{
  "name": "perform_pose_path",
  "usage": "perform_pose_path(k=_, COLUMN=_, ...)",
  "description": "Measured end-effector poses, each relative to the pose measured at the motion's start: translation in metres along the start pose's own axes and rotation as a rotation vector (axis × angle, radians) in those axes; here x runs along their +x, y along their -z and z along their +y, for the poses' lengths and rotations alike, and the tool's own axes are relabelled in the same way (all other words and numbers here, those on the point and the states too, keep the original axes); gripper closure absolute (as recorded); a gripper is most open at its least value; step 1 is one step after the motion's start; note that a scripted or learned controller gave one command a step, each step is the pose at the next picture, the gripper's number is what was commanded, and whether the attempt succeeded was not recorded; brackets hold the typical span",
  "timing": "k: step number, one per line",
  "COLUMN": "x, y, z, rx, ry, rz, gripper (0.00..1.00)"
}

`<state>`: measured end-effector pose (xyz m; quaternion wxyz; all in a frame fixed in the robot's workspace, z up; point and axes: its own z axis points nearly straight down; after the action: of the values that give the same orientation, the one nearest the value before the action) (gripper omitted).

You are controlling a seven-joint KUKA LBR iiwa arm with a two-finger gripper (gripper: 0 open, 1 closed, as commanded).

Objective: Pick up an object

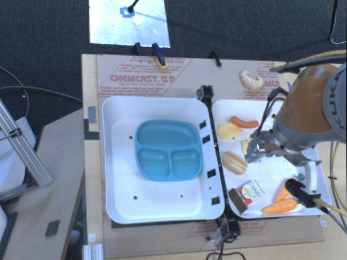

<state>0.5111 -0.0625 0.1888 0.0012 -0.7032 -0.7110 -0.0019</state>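
Grey arm reaches into the right bin; we see the gripper low between yellow piece and bread roll. Grasp state: we cannot tell. Blue tray in left bin.

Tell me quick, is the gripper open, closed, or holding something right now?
Gripper: cannot be told from this view. It sits low in the right white bin, beside the tan bread-roll-shaped toy.

tan bread roll, lying in right bin
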Motion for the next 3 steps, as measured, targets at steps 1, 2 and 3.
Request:
perform_pose_path(k=1, x=0.053, y=0.037, z=-0.024, rx=-0.003, ry=0.0, rz=-0.002, gripper=1.0)
perform_pose_path(k=2, x=0.097, y=0.058, z=0.011, rx=-0.004, ry=-0.001, rz=-0.002, gripper=1.0)
perform_pose_path(k=3, x=0.125, y=0.116, z=-0.023, rx=-0.005, ry=-0.002, rz=-0.001, gripper=1.0)
